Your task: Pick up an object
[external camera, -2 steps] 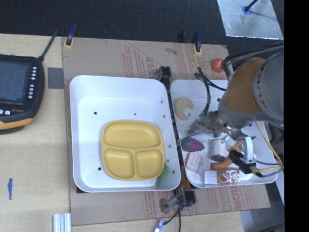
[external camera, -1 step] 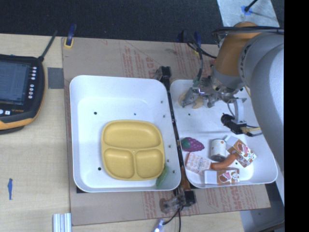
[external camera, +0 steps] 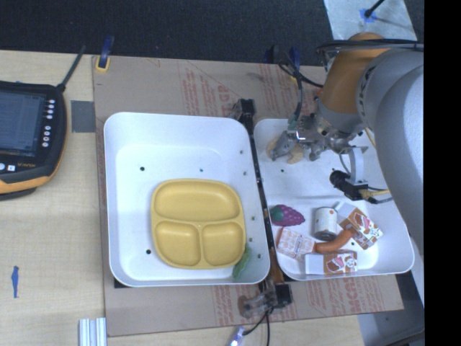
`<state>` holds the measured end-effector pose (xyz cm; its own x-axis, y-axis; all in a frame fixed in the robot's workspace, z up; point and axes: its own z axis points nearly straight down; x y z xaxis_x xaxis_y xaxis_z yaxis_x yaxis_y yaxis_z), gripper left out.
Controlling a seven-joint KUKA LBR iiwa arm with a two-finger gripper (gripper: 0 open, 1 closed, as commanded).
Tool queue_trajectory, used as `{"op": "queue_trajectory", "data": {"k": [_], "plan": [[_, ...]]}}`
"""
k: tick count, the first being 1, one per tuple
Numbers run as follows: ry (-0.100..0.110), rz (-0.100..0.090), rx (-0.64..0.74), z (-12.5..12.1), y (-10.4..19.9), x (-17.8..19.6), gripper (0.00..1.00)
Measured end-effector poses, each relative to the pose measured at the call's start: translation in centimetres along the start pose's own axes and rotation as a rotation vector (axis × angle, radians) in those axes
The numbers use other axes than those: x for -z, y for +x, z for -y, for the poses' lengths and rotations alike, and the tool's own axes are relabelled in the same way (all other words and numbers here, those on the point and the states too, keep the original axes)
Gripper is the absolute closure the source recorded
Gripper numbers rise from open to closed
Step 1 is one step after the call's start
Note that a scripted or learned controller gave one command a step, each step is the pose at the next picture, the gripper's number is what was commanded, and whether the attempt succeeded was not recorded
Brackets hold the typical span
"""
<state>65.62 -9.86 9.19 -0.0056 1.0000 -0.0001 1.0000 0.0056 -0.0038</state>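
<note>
Fingers first: from my seat I cannot tell whether they stand wide or narrow, because the gripper (external camera: 297,144) is small in the camera view and its tips blur against the white wall. It sits low over the far left corner of the right bin (external camera: 302,182), with the arm (external camera: 360,78) bent in above it from the right. Something tan shows at the tips, but I would not call it a held object; it may be part of the tool.

I judge the step in hand to be the reach, with no pick confirmed. Candidates lie well apart from the gripper, along the near side of the same bin: a purple grape bunch (external camera: 287,214), a small can (external camera: 325,223) beside it, a sausage (external camera: 334,244) touching a printed carton (external camera: 362,228), a red-and-white packet (external camera: 294,244), and another small carton (external camera: 336,264) at the near edge. They crowd one another.

A yellow divided tray (external camera: 198,222) fills much of the left bin (external camera: 130,193), with a green item (external camera: 241,264) wedged against its near right corner.

My next move would call for travelling toward the near cluster, choosing a piece with room on both sides, the grapes perhaps, and descending squarely over it. A pendant (external camera: 25,135) rests on the worktop (external camera: 43,251) at far left.
</note>
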Motion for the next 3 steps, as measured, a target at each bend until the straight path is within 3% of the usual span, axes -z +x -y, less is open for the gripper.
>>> {"op": "queue_trajectory", "data": {"k": [3], "plan": [[0.001, -0.001, 0.000, 0.01, 0.09, 0.00, 0.00]]}}
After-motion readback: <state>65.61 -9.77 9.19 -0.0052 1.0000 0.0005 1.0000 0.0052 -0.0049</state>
